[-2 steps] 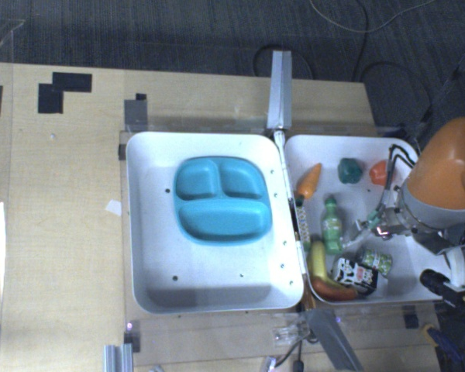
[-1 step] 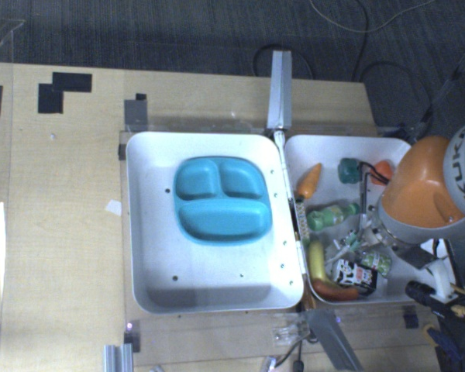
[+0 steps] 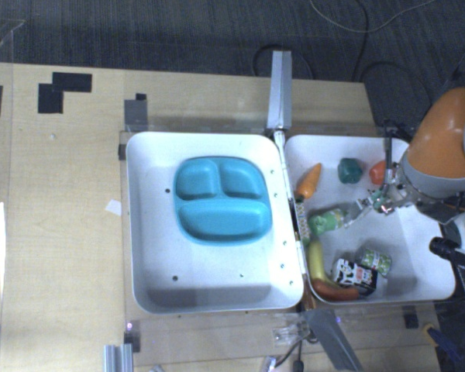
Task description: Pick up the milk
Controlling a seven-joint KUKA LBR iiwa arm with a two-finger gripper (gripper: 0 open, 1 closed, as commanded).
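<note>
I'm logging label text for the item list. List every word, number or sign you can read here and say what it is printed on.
No text reads clearly in the camera view.
Milk carton, black and white print: too blurred to read.
Green packet beside it: markings too small to read.
Green bottle: no legible label.
Black patches on the bench: plain shapes, no writing.
</note>
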